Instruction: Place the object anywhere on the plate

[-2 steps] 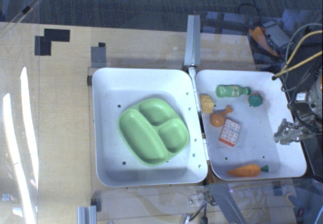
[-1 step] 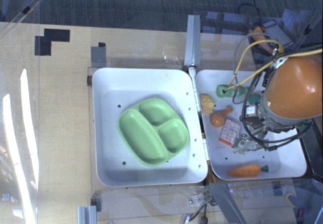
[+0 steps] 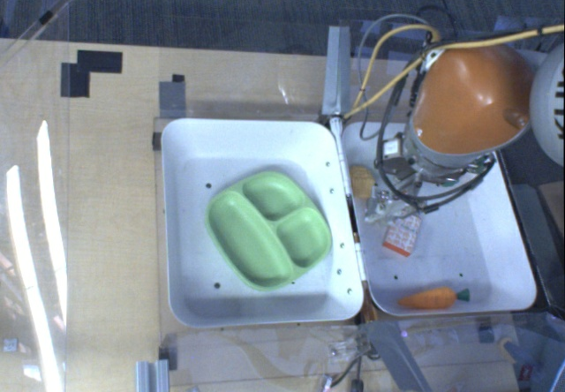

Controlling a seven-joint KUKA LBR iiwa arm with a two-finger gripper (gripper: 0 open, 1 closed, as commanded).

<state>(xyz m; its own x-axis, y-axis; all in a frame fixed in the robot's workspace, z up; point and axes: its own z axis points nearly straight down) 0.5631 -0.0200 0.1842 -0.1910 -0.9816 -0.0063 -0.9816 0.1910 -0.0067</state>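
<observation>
The tool (image 3: 388, 203) hung low over the right bin (image 3: 494, 284), close to that bin's left wall, with the arm (image 3: 463, 99) and its orange band rising above and to the right of it. Cables looped around the wrist, and from this angle I could not tell how the tool was set or whether it had anything in it.

Just below and slightly right of the tool lay a small white and orange-red packet (image 3: 402, 236), flat on the bin floor, very near the tool's tip. Just left and a little above the tool, a small tan object (image 3: 362, 178) sat against the bin's left wall. Further below the tool, near the bin's front edge, lay a toy carrot (image 3: 430, 297), orange with a green end pointing right.

Well to the tool's left, past the dividing walls, the left bin (image 3: 190, 205) held the green plate (image 3: 269, 227), a three-compartment dish set at a slant on the bin floor. Both bins rested on the wooden worktop (image 3: 106, 231).
</observation>
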